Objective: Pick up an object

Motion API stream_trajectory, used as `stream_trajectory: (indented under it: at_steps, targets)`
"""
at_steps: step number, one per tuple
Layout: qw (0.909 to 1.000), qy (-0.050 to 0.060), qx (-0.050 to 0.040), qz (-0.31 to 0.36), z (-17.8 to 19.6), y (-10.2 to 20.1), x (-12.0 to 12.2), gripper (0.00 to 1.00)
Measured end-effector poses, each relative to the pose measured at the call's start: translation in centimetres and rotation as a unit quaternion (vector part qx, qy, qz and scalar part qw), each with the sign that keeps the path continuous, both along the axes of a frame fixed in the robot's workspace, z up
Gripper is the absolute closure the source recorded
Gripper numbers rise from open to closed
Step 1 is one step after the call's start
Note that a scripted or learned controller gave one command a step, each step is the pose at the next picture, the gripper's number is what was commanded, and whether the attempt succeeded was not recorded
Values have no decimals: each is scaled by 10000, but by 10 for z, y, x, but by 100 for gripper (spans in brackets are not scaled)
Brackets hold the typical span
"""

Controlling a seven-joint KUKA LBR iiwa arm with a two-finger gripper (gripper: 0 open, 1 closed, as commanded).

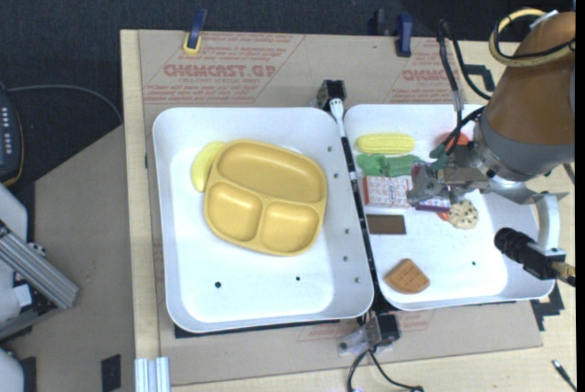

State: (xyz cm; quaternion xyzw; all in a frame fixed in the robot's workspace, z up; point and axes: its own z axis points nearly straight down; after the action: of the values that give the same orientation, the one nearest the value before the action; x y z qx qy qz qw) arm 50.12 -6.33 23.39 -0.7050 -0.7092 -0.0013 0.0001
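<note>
While the arm [535, 98] reaches in from the right over the right-hand bin [494, 285], its orange band sits above the bin's far right portion and the gripper [437, 189] is lowered near the bin's middle. Finger state cannot be determined; the metal parts are cluttered against the items beneath, and no item is seen between them.

Items noted close to the gripper: a chocolate-chip cookie [463, 215] just to its right and slightly nearer the camera, lying flat on the bin floor; a red-and-white printed packet [386, 190] just to its left; a green item [385, 164] beyond the packet; a yellow corn cob [385, 143] lying crosswise near the far wall. A brown rectangular block [385, 224] lies nearer than the packet, and a tan waffle-like piece [407, 276] rests near the front wall.

The left-hand bin [192, 290] contains a yellow three-compartment tray [265, 196], overlapping a yellow banana-like item [203, 164] at its far left edge
</note>
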Motion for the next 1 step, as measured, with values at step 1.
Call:
stream_trajectory:
  at_steps: [1]
  targets:
    - [10000, 30, 6, -7, -17, 47, -10, 100]
